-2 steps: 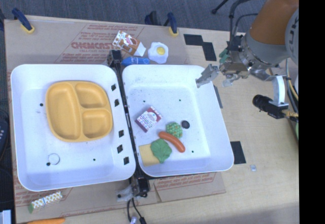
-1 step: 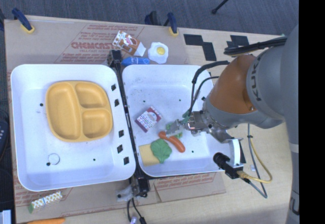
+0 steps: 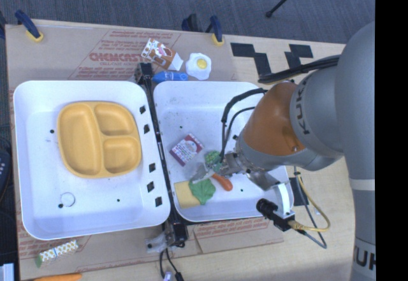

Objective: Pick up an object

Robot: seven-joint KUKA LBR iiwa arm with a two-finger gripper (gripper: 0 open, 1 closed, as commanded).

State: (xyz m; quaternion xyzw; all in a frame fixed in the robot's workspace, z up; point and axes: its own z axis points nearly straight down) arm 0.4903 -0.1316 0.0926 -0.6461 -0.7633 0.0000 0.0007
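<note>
Arm marked "KUKA"; bench cardboard reads "CHEMCAST".

**Colours across the two bins**

Both bins are white. A yellow divided tray fills the left one. The right one holds a red-and-white packet, a green leafy piece, an orange carrot and a pale yellow block.

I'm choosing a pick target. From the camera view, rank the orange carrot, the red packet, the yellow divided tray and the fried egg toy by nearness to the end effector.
1. Orange carrot: right bin, at the end effector.
2. Red packet: same bin, just to its left.
3. Fried egg toy: on the cardboard beyond the bins.
4. Yellow divided tray: in the left bin.
</note>
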